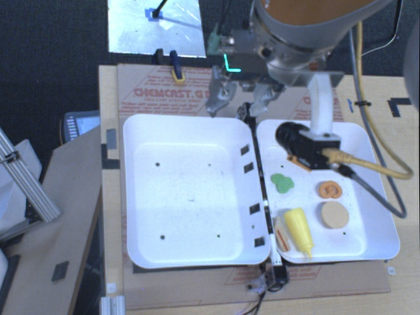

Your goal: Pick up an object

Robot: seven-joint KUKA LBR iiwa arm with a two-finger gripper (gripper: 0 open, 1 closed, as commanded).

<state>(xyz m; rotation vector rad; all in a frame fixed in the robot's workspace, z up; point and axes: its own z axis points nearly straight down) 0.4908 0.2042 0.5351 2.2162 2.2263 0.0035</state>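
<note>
Toys lie waiting in the right bin (367,236), and not one of them is picked up yet. A yellow bottle (298,230) lies at the near edge of that bin, with a little hot dog (282,239) just beside it. A tan round disc (335,215) and an orange ring (329,189) sit near the middle of that bin. A green piece (283,183) lies close to its left wall.

The gripper (239,102) hangs high over the far left corner of the right bin, well apart from all the toys. Its two fingers (216,100) are spread apart, with nothing between them. So I think the job is only at the start. The arm has to go over a toy, come down, pinch it and lift it. All of that is left to do.

The left bin (190,189) sits right beside the right bin. Both rest on a brown cardboard sheet (170,92) on a pale wooden bench (75,195). Past the far side of the right bin, off to the left, a shiny metal plate (154,18) lies in a dark part of the room.
</note>
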